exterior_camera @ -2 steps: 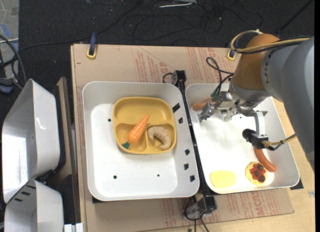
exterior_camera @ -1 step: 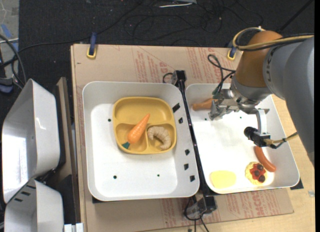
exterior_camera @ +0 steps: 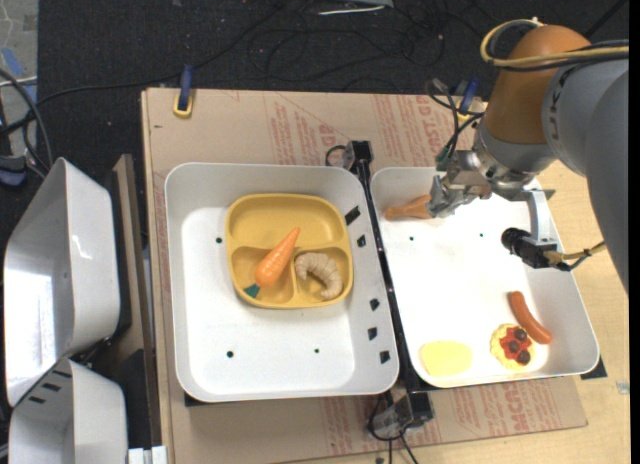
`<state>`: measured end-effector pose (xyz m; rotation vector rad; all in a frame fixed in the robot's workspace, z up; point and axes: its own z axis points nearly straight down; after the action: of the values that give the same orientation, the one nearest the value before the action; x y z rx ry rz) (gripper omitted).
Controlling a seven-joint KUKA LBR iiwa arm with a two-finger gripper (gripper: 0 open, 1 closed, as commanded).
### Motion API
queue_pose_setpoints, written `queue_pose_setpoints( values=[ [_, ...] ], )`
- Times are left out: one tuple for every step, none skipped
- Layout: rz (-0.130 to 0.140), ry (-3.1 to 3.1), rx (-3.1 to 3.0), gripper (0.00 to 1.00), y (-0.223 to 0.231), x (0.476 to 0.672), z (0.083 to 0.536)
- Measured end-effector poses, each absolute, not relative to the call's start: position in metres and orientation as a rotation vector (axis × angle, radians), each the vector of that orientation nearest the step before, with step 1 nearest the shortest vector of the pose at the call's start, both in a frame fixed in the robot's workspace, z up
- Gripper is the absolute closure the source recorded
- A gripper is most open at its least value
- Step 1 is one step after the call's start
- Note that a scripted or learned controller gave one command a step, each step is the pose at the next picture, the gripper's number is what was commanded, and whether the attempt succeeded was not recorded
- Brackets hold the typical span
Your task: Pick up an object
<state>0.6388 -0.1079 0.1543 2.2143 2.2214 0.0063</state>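
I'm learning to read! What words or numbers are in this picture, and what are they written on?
Red printing on the brown cardboard sheet under the two bins: there are letters, but they are turned around, faint and partly covered, so I cannot read them.
More red printing on the cardboard's front edge: also too blurred to read.
The yellow plate, the white bins and the play food carry no words.

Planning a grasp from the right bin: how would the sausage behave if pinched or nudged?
The sausage looks like a smooth, rounded toy, so it may slip from a pinch. Its slim tube shape would probably roll sideways if nudged. It lies close to the bin wall, leaving little room.
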Motion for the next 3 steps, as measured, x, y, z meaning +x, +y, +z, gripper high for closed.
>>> queue_pose_setpoints(
  values=[
    [0.006,2.223,2.213,1.0,-0.098,0.638,0.205],
    [0.007,2.223,2.212,1.0,-0.087,0.642,0.258],
    [-0.002,2.23,2.216,1.0,-0.043,0.626,0.246]
  ],
)
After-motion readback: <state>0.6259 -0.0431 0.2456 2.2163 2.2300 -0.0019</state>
